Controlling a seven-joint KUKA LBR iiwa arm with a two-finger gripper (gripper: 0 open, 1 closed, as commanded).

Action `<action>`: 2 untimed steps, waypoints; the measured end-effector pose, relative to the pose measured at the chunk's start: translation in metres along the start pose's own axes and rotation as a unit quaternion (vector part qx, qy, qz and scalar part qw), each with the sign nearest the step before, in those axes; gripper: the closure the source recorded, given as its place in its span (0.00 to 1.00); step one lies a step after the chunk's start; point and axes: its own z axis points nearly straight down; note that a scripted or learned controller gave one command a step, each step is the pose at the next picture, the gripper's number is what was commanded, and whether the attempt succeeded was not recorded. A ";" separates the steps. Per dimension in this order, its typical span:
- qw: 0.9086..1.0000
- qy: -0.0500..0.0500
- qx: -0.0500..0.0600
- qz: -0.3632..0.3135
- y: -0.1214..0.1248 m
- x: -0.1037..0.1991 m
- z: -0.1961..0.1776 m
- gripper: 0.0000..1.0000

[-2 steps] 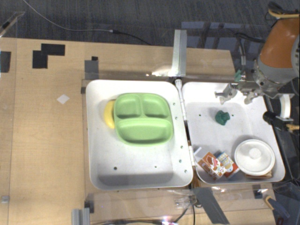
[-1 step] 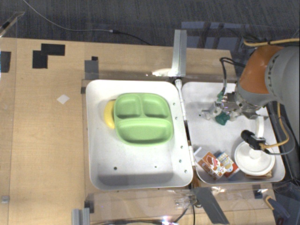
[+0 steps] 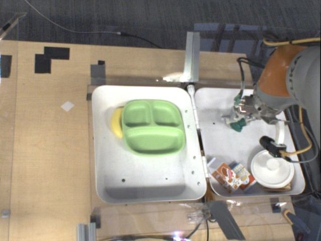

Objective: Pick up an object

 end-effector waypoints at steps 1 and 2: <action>1.000 0.001 0.005 -0.009 -0.027 0.073 -0.085 1.00; 0.999 0.001 0.007 -0.048 -0.039 0.117 -0.085 1.00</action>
